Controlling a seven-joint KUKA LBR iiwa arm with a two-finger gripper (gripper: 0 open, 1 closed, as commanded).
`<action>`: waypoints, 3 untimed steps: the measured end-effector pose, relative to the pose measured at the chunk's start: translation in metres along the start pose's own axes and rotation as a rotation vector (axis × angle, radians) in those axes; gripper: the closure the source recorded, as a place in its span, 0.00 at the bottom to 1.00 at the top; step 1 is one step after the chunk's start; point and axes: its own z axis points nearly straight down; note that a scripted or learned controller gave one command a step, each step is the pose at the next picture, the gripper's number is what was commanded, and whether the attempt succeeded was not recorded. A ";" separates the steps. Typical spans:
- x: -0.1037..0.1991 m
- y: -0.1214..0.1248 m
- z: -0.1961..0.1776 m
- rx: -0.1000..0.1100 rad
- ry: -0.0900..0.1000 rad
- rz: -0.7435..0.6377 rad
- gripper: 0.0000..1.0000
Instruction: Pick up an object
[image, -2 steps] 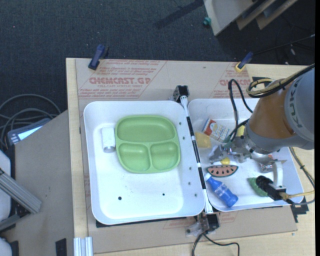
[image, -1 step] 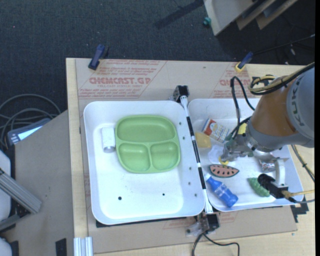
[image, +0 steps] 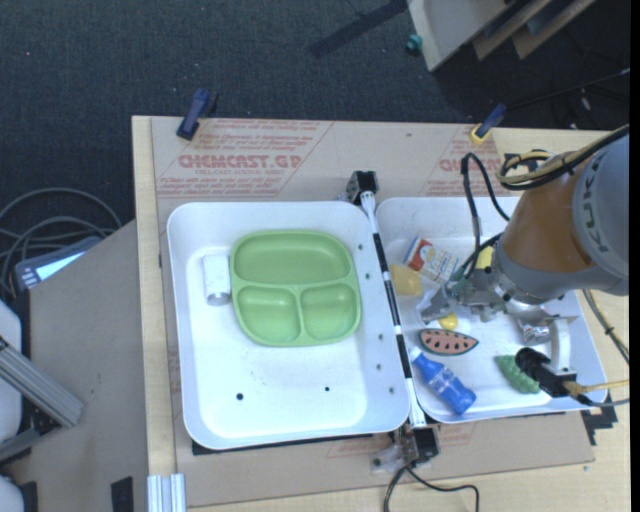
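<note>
My gripper (image: 447, 298) is low over the middle of the right bin (image: 590, 345), reaching in from the right on the grey and orange arm. Beside its tip lie a red, white and yellow carton (image: 431, 257) and a pale yellow piece (image: 405, 280). Just below it sits a small yellow item (image: 447, 322), partly hidden. A watermelon slice (image: 447, 342) lies a little nearer, then a blue bottle (image: 443, 383) at the bin's front left. A green toy (image: 517, 371) lies at the front right.
The left bin (image: 190, 330) holds a green divided plate (image: 295, 285) and a small white cylinder (image: 216, 277) at the plate's left. A black divider rail (image: 385, 290) runs between the bins. Cables (image: 480, 190) trail behind the arm.
</note>
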 end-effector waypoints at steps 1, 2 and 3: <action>0.001 -0.008 0.015 0.003 0.002 -0.001 0.00; 0.000 -0.007 0.005 0.000 0.000 0.001 1.00; 0.000 -0.007 0.005 0.000 0.000 0.001 0.00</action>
